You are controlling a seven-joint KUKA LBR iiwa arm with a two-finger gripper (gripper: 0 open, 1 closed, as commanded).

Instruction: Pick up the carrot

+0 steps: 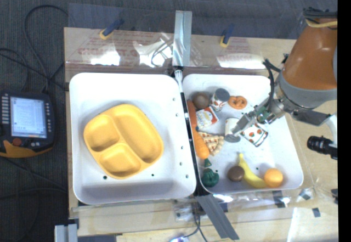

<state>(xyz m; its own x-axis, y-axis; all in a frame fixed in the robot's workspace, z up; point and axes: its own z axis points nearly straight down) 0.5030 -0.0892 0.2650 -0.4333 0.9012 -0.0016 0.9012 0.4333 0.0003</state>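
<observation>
The carrot (196, 132) is a long orange piece lying lengthwise against the left wall of the right bin (290, 150), its thick end nearest me. My gripper (232, 131) hangs over the middle of that bin, to the right of the carrot and apart from it. Its fingers stand slightly open with nothing between them. They sit just above a waffle-patterned wedge (213, 142) and beside a white box with red spots (254, 135).
The right bin is crowded: brown ball (201, 100), small can (221, 95), orange ring (237, 102), white packet (205, 119), banana (249, 172), orange (273, 176), brown fruit (236, 173), green item (210, 177). A yellow divided plate (123, 139) lies in the left bin (82, 180).
</observation>
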